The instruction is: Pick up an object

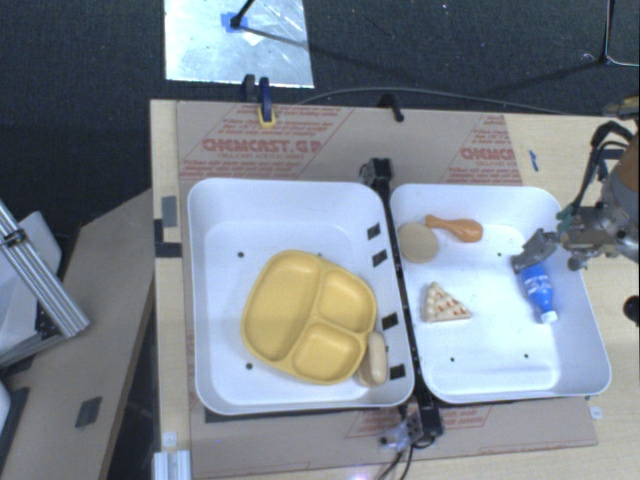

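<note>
In the right bin (500, 373) lie a blue bottle (539, 295) near the right wall, a triangular pizza-like slice (445, 304), a brown drumstick (455, 228) and a round beige disc (418, 241). My gripper (552, 258) reaches in from the right and hovers just above the upper end of the blue bottle. It stands open, its two dark fingertips apart with nothing between them. The bottle lies flat on the bin floor.
The left bin (230, 228) holds a yellow divided tray (308, 316) with a small beige roll (375, 358) against its lower right corner. A black divider with clips (395, 288) runs between the bins. Cardboard lies under both bins.
</note>
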Motion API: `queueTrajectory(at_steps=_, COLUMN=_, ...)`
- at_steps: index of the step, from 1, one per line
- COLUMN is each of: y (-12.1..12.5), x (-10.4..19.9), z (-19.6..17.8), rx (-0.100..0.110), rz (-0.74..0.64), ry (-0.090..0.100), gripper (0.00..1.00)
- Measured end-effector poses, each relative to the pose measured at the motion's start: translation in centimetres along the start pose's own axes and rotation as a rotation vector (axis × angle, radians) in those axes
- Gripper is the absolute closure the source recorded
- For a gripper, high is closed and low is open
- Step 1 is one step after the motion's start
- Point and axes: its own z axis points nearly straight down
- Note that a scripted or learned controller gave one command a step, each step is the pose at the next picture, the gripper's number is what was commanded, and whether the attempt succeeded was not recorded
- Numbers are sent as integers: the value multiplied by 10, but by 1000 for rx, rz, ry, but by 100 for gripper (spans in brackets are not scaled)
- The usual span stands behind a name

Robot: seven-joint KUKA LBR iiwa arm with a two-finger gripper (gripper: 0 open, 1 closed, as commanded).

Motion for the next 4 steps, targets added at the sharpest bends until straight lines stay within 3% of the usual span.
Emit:
queueTrajectory(at_steps=1, y=2, x=1, z=-7, rx=-12, rz=-3, ry=-2, gripper=0)
queueTrajectory(at_steps=4, y=10, x=-1, z=142, rx=-10, rz=-1, ry=-1, gripper=0)
